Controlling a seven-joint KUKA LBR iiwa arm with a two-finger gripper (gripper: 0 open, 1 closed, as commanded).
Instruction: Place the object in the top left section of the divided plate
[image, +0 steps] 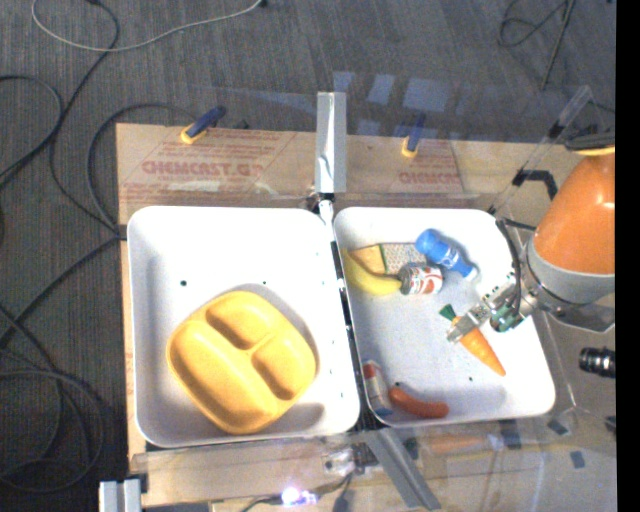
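The divided plate (243, 360) lies in the left bin (160, 240). In the right bin (520, 400), a bottle (444, 252), can (421, 280) and banana (368, 272) sit near its back edge, a carrot (480, 346) by its right edge, a sausage (418, 403) at its front.

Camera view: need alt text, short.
The arm's end effector sits over a toy carrot in the right bin, beside a banana, blue bottle, can and sausage. The left bin holds a yellow divided plate.
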